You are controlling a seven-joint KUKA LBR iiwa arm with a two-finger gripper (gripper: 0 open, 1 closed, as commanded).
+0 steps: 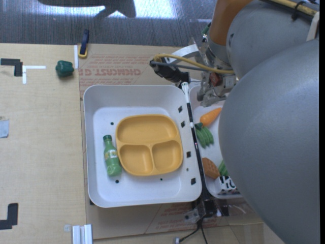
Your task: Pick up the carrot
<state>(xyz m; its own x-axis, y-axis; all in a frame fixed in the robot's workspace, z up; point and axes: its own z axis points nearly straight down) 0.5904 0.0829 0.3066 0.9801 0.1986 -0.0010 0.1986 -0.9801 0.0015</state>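
So from the overhead camera: the carrot [210, 116] is sitting right of centre in the frame, in the right-hand bin [215, 136], just past the divider between the two bins. Only its orange, tapered end pokes out; the rest is hidden under the big grey arm [274, 136] that covers the right side of the frame. The gripper [210, 88] hangs just above the carrot, a bit higher in the frame, but honestly I can't tell whether the fingers are wide or closed, there's too much cable and bracket clutter around them. Nothing visibly between them, either.

My guess on handling: it looks like a toy plastic carrot, so light, stiff and smooth, probably a bit slippery. It tapers, so a pinch near the thin tip would likely squirt out. I'd go across the thicker middle, fingers square to its long axis.

Neighbours could get in the way: a green leafy thing [204, 135] lies just below it, and a brownish item [210, 168] further down. The left bin [96, 136] holds a yellow divided plate [150, 145] and a green bottle [111, 155], well apart from all that.
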